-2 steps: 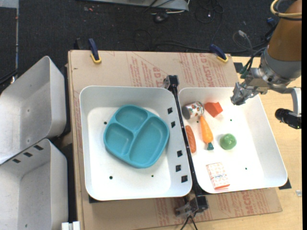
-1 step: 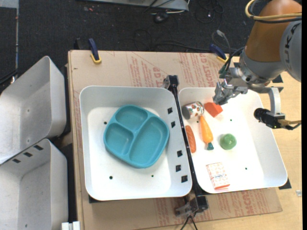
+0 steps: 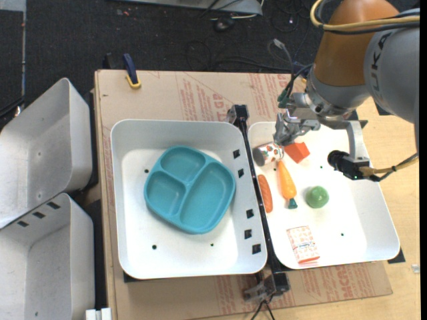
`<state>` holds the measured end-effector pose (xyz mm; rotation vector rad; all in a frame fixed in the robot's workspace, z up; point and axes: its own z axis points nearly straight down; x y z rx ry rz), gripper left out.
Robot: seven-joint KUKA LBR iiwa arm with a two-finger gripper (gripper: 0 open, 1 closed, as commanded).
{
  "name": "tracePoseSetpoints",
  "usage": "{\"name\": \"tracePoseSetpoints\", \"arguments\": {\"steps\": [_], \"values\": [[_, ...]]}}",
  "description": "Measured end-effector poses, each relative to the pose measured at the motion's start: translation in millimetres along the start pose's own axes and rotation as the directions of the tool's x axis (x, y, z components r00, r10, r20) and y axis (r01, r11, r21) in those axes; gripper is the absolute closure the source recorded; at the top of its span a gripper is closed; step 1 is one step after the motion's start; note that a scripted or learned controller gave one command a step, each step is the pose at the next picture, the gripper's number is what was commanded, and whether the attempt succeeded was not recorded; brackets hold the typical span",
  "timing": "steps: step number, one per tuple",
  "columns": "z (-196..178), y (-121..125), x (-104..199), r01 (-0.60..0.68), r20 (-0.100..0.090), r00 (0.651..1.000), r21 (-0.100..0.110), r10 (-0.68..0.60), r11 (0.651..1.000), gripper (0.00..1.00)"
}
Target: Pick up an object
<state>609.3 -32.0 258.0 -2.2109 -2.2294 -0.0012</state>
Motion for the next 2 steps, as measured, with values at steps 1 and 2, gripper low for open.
{"name": "tracePoseSetpoints", "arguments": {"steps": [1, 2], "values": [[15.1, -2.9, 49.2, -0.002, 0.001, 1.000, 0.001, 0.002, 1.000, 1.00], [21.9, 6.1, 109.7, 0.000, 0.001, 1.000, -0.003, 0.000, 1.000, 1.00]]}}
